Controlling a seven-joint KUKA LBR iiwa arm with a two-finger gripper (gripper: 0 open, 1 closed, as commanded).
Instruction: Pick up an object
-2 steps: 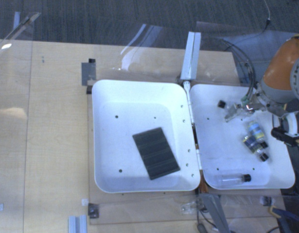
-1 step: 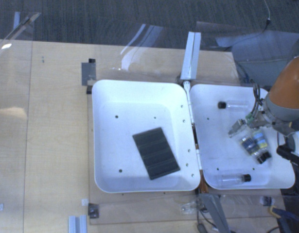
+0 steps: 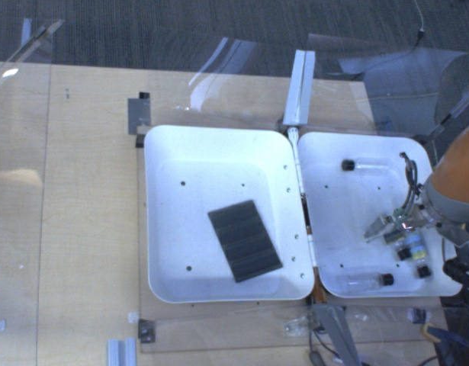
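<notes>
Operator: Bench (image 3: 81,227), near edge first. What does the pale wooden surface carry?

Technician: Two shallow white bins, side by side, meeting along a central seam. The left bin (image 3: 196,158) takes up more of the view. The right bin (image 3: 337,212) sits against it on the arm's side.

Operator: Arm position?

Technician: The grey arm (image 3: 457,175), with its orange band, enters from the right and hangs over the right part of the right bin. The gripper (image 3: 387,229) is low over that bin's floor, right of centre, pointing left.

Operator: Gripper state?

Technician: Cannot be determined. The view does not resolve open from closed.

Operator: Objects available for pickup, largest down?

Technician:
1. The ribbed dark slab (image 3: 245,241) lies flat in the left bin, near of centre. It is turned at an angle to the walls and is well apart from the gripper.
2. The far clear tube (image 3: 364,165) lies in the far part of the right bin, running left to right, with a black cap at its left end.
3. The near clear tube (image 3: 364,281) lies along the near wall of the right bin, with a black cap at its right end.
4. The blue-and-black piece (image 3: 409,250) lies just beside the gripper, on its near-right side.
5. The small black piece (image 3: 422,271) lies nearer again, close to the right bin's near-right corner.
</notes>
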